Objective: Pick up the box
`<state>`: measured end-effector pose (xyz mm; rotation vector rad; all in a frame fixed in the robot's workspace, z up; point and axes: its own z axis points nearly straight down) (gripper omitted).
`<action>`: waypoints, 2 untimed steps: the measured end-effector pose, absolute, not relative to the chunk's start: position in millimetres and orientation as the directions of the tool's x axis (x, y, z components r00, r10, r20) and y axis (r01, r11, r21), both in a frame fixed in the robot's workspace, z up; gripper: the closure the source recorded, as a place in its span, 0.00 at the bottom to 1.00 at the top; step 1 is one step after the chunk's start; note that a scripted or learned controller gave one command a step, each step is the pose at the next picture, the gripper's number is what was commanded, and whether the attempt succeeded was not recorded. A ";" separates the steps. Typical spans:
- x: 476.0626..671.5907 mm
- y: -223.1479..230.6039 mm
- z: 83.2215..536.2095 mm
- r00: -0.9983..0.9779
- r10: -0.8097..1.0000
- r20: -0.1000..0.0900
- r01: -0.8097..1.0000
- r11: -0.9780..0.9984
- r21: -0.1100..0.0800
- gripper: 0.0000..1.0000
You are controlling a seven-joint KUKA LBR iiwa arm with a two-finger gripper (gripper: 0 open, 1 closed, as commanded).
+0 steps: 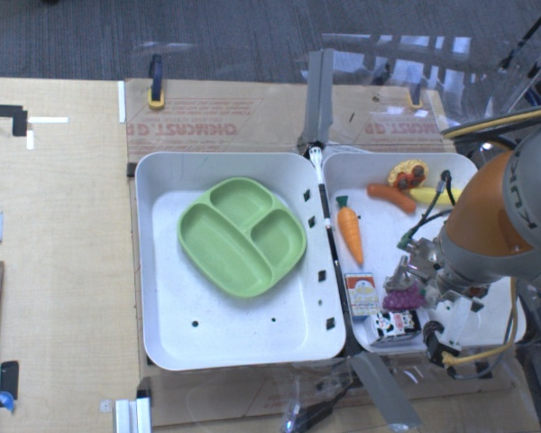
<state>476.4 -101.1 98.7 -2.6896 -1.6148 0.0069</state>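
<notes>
You cannot tell the end effector [413,282] state; the box [362,295] lies flat just beside it toward the divider, likely light, stiff cardboard, so pinch across its long edges.

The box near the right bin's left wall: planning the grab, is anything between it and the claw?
Purple grapes lie between the claw and the box, hard against the box's right side.
</notes>
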 end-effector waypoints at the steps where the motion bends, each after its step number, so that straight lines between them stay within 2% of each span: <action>1: 477.5 -89.4 190.6 0.435 0.901 -0.002 0.901 -0.435 -0.002 1.00; 2: 478.0 -89.8 198.7 0.433 0.902 -0.005 0.902 -0.433 -0.005 1.00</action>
